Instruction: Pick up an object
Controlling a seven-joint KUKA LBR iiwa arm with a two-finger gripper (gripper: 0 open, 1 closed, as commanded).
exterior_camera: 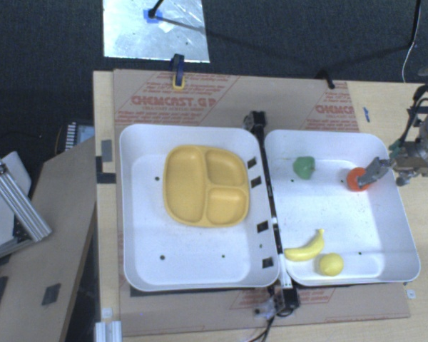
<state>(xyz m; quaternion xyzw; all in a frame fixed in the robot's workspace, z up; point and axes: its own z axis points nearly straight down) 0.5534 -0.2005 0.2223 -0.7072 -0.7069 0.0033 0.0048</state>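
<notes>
A small orange-red object (356, 179), rounded and smooth with a plastic look, is seen on the floor of the right bin (392, 251), close to that bin's right wall and toward its far side. The gripper (372, 172) is seen right at this object, entering from the right edge of the view; its grey metal tip overlaps the object's upper right side, but whether the object is actually clasped cannot be told from this angle. A green object (304, 166), lumpy and matte, is placed toward the far left part of the same bin, well apart from the orange-red one. Near the front left corner of that bin a yellow banana (306, 246) is laid, curved and glossy, and a round yellow lemon-like fruit (330, 264) is set just beside its lower end. In the left bin (139, 262) a pale yellow tray (205, 185) is laid; it is a rounded square of smooth plastic, divided into one large compartment on the left and two smaller ones on the right. Both bins are shallow, white, with rounded corners, and are joined side by side by a dark central strip. They are carried on a table (221, 95) covered with brown protective film printed in red lettering. A crinkled, silvery sheet (157, 20) is seen on the dark carpet beyond the table.
</notes>
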